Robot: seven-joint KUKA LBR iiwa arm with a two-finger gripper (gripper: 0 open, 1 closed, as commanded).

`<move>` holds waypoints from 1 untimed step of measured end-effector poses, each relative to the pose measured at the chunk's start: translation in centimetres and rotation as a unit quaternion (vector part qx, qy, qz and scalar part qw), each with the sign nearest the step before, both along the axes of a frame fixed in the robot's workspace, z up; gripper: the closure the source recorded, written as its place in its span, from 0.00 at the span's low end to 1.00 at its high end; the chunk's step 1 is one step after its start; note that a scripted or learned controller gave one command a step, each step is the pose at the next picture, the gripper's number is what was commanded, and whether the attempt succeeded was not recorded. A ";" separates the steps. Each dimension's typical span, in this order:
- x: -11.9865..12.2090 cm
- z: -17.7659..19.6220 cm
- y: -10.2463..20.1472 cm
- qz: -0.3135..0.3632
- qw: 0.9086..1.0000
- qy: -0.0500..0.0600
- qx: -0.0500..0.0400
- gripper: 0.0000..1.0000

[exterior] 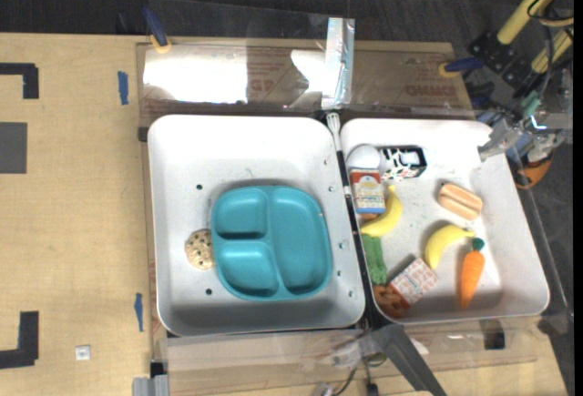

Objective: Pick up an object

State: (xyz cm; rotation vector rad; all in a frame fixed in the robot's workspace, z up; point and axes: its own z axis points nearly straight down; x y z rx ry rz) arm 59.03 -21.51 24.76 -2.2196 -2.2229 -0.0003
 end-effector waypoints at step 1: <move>0.1 1.1 0.0 0.001 1.000 -0.002 -0.001 1.00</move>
